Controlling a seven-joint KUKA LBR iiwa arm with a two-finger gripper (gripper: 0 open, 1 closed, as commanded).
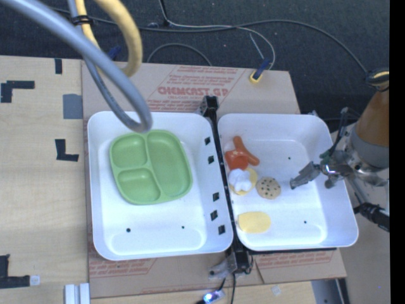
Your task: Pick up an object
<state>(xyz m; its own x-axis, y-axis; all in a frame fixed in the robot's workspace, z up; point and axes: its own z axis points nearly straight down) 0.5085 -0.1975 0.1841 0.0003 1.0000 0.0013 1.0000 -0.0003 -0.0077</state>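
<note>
Two shallow white plastic bins sit side by side on the wooden bench [38, 189], on a sheet of brown cardboard [190, 87] printed with red lettering. In the left bin [158, 236] lies a light green plastic plate [150, 166] divided into three compartments, rounded at the corners, placed toward the upper middle of that bin.

The right bin [304, 230] holds a small cluster near its left wall. At the top is an orange toy piece [238, 155] with stubby arms. Just below it, touching or nearly so, is a small white and yellow toy [241, 181]. Beside that, to the right, lies a round tan cookie [269, 188] with dark chips. Lower down, apart from the others, a flat pale yellow oval piece [254, 221] rests on the bin floor.

The grey arm with its orange band [373, 122] comes in over the right rim of the right bin. Its dark pincer [304, 177] points leftward above the bin floor, near the cookie but not touching it. From this angle I cannot tell whether the pincer is apart or together, and nothing is seen between it.

A thick grey hose [95, 62] and a yellow hose [120, 18] cross the upper left, and thin black cables [209, 25] trail over the dark floor beyond the bench.
</note>
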